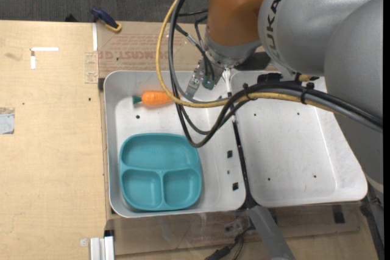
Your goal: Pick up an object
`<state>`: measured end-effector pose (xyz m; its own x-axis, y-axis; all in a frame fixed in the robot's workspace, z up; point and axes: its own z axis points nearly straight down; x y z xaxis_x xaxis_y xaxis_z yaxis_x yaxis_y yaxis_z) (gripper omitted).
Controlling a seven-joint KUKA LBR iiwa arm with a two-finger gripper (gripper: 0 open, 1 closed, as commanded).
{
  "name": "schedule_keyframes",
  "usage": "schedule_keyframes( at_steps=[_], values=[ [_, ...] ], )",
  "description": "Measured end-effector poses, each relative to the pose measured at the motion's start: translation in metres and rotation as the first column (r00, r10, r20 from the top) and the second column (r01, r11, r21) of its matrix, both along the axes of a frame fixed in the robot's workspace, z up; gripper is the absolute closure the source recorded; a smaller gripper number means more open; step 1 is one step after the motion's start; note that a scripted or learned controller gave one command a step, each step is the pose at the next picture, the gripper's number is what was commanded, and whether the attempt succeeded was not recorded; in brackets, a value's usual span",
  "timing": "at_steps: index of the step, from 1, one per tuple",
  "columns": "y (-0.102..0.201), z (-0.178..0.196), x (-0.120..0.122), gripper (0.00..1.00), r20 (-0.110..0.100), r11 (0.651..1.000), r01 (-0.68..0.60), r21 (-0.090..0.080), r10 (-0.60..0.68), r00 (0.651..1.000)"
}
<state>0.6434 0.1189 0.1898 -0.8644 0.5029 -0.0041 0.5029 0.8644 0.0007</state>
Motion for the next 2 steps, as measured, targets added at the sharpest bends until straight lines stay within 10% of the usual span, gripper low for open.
schedule_keyframes(
  at_steps=[1, 2],
  values=[
    [0.007, 0.018, -0.087, 1.0, -0.002, 0.97, -0.244, 0.001, 0.244, 0.97],
    [0.079, 0.085, -0.018, 1.0, 0.0, 0.999, 0.039, 0.001, -0.039, 0.999]
  ],
)
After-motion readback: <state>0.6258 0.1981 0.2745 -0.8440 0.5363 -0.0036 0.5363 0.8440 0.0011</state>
